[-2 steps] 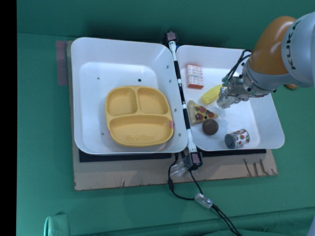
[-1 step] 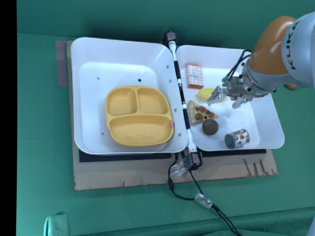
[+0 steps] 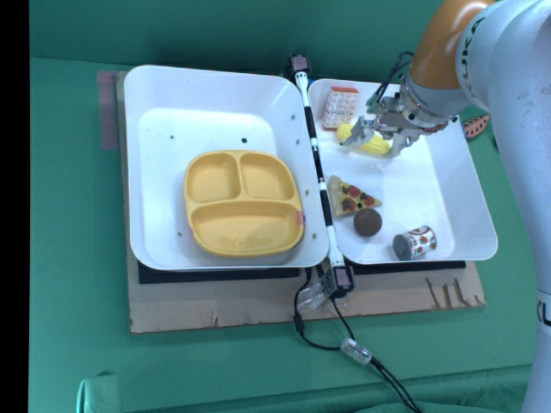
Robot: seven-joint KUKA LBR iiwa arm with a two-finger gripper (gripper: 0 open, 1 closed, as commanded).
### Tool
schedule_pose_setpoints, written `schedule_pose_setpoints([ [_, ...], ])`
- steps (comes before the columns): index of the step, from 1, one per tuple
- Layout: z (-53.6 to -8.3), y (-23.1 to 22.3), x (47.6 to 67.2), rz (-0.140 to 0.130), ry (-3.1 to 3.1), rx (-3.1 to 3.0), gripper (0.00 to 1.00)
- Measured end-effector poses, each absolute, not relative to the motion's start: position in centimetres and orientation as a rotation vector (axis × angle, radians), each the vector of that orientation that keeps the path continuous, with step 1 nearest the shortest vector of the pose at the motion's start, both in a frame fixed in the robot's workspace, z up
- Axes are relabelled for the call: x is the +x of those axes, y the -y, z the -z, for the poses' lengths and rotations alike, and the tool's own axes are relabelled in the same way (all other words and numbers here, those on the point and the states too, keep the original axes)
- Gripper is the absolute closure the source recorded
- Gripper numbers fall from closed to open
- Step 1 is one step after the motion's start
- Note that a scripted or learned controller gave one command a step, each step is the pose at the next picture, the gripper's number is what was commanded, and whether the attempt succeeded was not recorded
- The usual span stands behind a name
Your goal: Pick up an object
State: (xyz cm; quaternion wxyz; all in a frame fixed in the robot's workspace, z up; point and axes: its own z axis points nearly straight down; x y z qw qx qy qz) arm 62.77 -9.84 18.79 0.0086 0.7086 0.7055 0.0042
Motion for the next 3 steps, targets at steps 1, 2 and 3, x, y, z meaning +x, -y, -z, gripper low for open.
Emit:
schedule_pose_setpoints([
  [1, -20.6, 10.1, 63.1, -0.024, -2.188, 2.208, 1.00],
  [2, -20.6, 10.1, 63.1, -0.023, -2.189, 2.208, 0.00],
  [3, -18.7, 9.6, 67.2, -0.011, -2.205, 2.214, 0.00],
])
